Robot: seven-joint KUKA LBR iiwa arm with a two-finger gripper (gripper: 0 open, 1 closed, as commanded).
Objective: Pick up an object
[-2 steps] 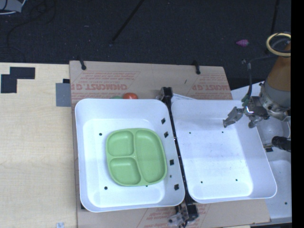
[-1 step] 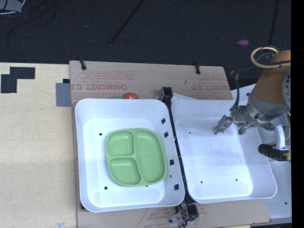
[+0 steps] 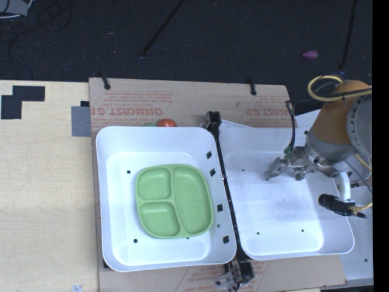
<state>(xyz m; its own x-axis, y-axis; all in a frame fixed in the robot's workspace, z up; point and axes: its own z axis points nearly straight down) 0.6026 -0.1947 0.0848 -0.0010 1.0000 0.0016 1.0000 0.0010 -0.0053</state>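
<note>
Gripper (image 3: 287,168) hangs over right bin (image 3: 273,236), near its back right corner; finger state can't tell. Green divided plate (image 3: 174,200) lies leftward, centre of left bin (image 3: 115,163).

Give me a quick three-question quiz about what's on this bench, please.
1. True or false: the green plate lies in the left bin.
2. How many sections does the plate have?
3. Over which bin is the claw? A) left B) right C) neither

Key: 1 true; 2 three; 3 B.
</note>
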